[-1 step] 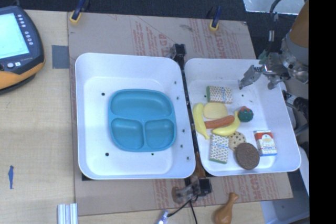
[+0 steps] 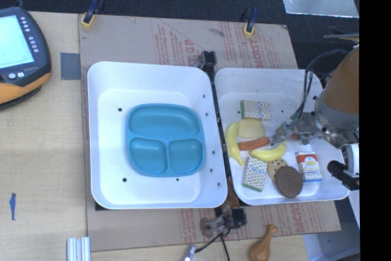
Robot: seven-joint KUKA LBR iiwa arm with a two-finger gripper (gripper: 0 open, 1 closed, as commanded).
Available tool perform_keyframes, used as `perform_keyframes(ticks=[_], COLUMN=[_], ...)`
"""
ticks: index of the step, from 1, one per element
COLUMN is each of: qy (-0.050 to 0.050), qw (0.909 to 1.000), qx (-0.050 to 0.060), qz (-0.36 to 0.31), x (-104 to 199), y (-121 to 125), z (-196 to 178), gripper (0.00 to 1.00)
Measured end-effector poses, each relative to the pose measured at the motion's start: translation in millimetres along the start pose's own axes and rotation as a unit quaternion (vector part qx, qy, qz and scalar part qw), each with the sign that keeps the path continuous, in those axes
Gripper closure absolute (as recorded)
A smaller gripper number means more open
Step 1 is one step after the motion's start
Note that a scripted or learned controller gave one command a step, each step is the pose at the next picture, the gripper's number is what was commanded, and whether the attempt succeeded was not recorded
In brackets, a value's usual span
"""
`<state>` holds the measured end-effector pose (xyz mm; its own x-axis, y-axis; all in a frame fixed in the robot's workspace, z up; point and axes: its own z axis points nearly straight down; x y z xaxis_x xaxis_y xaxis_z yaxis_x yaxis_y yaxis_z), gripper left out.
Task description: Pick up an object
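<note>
Reaching in from the right, the grey arm with its orange band hangs low over the right bin, its wrist pointing leftward toward the pile of toy food. Its tool sits just above the bin floor; the dark fingers appear slightly parted with nothing between them, though they are small and hard to read.

Just left of the tool lie a red-orange sausage and, below it, a yellow banana piece, both close to the fingertips. A pale yellow wedge rests above the sausage, and a longer banana curves along the bin's left side. A green-edged packet lies toward the back; another similar packet, a cookie and a dark brown disc crowd the front. A small red-and-white carton lies under the wrist.

The left bin holds a blue divided plate. On the desk, a pendant sits far left.
</note>
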<state>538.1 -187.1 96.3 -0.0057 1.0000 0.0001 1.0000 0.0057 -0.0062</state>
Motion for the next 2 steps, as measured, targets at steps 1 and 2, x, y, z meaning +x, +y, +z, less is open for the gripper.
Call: perform_keyframes(ticks=[1, 2], qy=[0.000, 0.000], qw=[1.0000, 1.0000], qx=[-0.001, -0.001], qz=[0.000, -0.001], x=[-22.6, -10.9], y=[-62.7, -1.1], z=[5.2, 4.6], gripper=[0.00, 0.00])
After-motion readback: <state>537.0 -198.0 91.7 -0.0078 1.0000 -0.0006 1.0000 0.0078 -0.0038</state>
